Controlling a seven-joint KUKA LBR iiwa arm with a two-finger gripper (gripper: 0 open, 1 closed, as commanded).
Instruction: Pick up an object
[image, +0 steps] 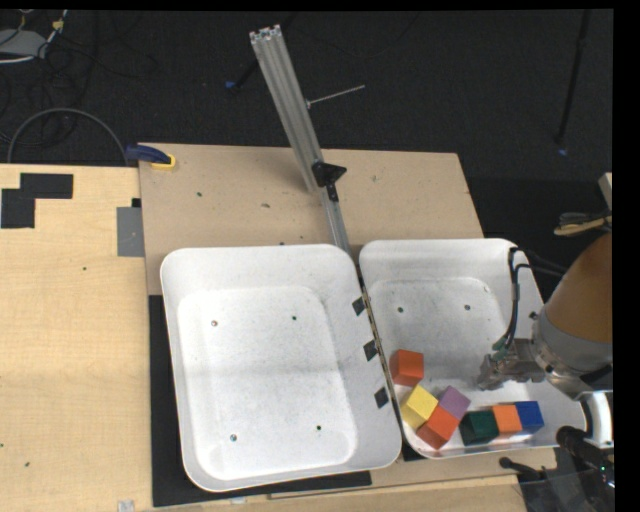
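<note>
Blocks (455, 410) clustered in right bin (440, 270), pincer (497, 372) just above

Arm (585, 300): I see a rounded, bulky segment, orange above and grey below it.
Wrist: grey, narrowing toward the hand.
Hand (497, 368): small, grey metal, too blurred for me to make out detail.
Cable (514, 290): thin and black, looping from above down toward the hand.
Markings: none I can read.
</note>
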